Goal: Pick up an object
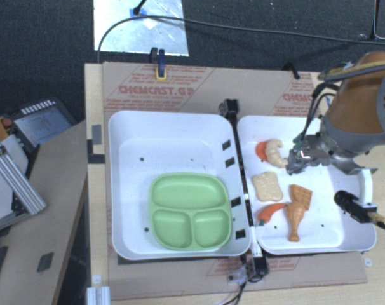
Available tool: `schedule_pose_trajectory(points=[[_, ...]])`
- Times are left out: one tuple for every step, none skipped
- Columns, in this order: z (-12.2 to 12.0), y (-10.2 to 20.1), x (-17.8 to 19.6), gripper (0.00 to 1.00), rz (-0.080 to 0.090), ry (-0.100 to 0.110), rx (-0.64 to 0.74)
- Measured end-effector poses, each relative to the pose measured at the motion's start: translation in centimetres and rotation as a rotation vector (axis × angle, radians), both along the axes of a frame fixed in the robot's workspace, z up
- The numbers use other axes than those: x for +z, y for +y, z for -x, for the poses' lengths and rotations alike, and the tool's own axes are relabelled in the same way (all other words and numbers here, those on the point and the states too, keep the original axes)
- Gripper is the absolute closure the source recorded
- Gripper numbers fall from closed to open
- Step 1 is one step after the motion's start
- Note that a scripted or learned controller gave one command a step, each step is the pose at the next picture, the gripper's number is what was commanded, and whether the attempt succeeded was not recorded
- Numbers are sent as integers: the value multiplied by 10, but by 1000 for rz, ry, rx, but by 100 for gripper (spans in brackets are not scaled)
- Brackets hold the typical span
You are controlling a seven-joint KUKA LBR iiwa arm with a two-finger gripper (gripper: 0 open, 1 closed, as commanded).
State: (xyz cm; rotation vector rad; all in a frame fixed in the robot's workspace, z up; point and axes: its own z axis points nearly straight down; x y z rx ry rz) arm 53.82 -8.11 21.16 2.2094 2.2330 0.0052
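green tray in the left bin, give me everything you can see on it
The green tray is a rounded-rectangle divided plate, pale green, looks like matte plastic. Three compartments: one long one across the far side, two smaller ones side by side nearer the camera, split by raised ridges. All three hold nothing. It lies flat and right side up on the floor of the left bin, toward the near right corner, close to the bin's right wall. Nothing else touches it.

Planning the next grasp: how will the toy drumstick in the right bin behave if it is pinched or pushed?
The drumstick looks like moulded plastic, so probably stiff and light. It tapers from a wide top to a thin shank, so a push would likely swing it round, not slide it straight. Its smooth, rounded surface may slip from the tool, which is poised near the shrimp.
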Motion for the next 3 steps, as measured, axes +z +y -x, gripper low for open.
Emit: schedule_pose_trajectory(points=[[-13, 63, 2, 100, 1, 0, -1], [-32, 113, 10, 100, 0, -1, -1], [-30, 164, 6, 100, 1, 1, -1]])
